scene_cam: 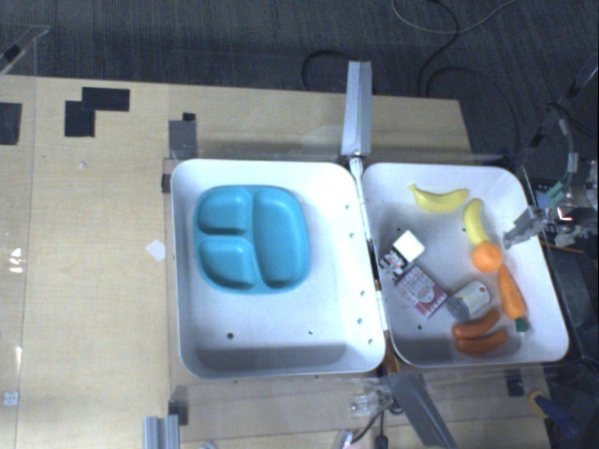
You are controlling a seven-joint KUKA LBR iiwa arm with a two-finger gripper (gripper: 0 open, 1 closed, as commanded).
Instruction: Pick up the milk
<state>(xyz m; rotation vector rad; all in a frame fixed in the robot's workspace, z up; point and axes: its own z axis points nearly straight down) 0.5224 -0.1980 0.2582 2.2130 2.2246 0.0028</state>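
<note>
Grey pincer (520,229) hovers at right bin's (412,354) right rim.

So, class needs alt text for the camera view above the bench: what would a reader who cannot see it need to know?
Two white bins sit side by side: the left bin holds a blue divided plate; the right bin holds a small milk carton, two bananas, an orange, a carrot and a hot dog. The arm's tool is at the right bin's right rim.

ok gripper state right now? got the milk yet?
Gripper: at the right bin's right edge, open or closed cannot be told. No milk in it; the carton lies in the bin, apart from it.
</note>
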